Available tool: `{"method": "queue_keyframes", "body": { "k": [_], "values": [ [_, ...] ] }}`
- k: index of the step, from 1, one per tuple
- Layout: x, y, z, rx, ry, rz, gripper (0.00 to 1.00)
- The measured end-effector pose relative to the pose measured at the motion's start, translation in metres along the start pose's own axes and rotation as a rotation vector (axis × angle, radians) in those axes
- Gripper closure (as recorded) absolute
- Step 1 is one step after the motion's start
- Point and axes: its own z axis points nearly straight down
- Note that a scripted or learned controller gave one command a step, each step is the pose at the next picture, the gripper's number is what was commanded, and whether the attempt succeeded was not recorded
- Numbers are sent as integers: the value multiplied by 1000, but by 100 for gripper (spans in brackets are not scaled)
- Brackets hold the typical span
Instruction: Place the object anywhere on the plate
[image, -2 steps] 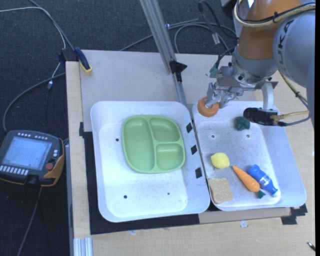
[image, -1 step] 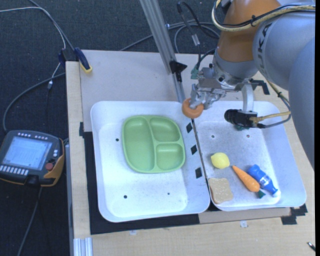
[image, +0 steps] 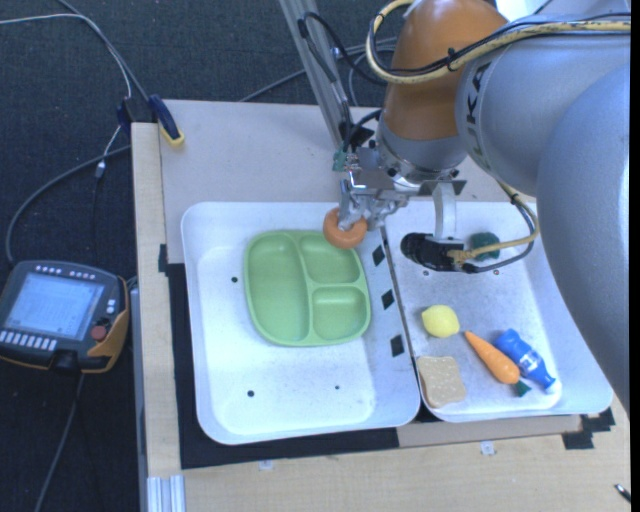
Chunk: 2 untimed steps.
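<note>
Bread (image: 441, 380) hard against bin corner (image: 425, 405)

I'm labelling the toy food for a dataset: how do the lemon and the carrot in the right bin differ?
The lemon is yellow and rounded; the carrot is orange, long and tapered. The lemon lies nearer the divider between the bins, the carrot further right, beside a blue bottle. Both lie loose in the right bin.

Even, fairly bright overhead light leaves only soft shadows, with mild glare on the shallow white plastic bins (image: 300, 420) and a slightly soft, grainy picture.
</note>
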Motion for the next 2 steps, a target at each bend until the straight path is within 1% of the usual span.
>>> {"method": "queue_keyframes", "body": {
  "k": [1, 2],
  "values": [
    [52, -4, -7, -4, 0, 0, 100],
    [112, -11, -5, -4, 0, 0, 100]
  ]
}}
